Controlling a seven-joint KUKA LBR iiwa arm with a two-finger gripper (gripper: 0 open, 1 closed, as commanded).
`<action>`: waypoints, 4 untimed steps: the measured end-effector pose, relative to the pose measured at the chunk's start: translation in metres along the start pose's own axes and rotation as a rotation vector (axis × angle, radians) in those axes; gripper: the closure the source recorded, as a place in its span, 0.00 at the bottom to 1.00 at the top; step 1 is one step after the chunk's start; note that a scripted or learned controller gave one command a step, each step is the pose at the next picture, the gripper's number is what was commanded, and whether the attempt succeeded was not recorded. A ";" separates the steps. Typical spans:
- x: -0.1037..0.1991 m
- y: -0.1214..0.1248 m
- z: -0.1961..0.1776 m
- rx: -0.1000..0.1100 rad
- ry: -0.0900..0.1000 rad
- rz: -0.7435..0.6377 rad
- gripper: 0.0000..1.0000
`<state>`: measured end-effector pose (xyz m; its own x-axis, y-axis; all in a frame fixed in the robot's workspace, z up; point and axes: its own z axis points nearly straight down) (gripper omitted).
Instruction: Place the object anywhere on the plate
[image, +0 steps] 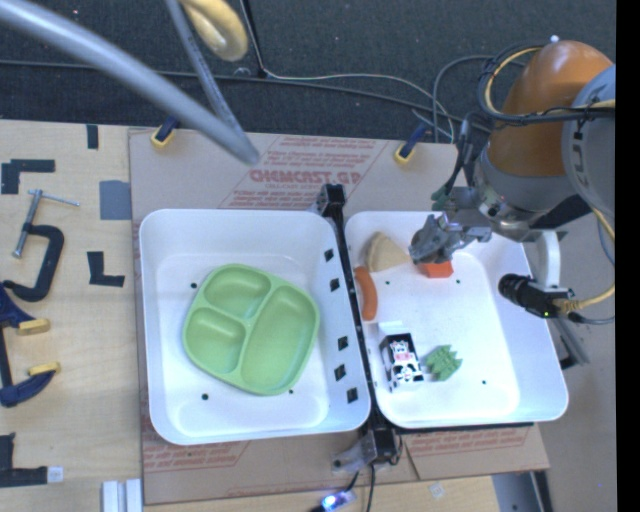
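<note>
The hand (436, 250) hangs low in the right bin (520, 400), seemingly pinching an orange block (435, 268). It should lift clear of the divider before crossing to the green plate (250, 328).

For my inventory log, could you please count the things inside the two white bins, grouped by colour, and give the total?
Green: 2, the divided plate and a small leafy toy
Orange: 2, the long piece by the divider and the small block at the gripper
Tan: 1, the wedge
Black and white: 1, the small carton
Total: 6
</note>
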<state>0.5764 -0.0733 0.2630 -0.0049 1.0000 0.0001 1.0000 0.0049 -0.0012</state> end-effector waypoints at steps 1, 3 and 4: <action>0.049 0.000 0.021 0.001 0.000 0.001 1.00; 0.161 0.010 0.046 0.003 0.000 -0.001 1.00; 0.179 0.015 0.049 0.001 -0.001 0.002 1.00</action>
<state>0.5901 0.1055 0.2137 -0.0029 1.0000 -0.0012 1.0000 0.0029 -0.0022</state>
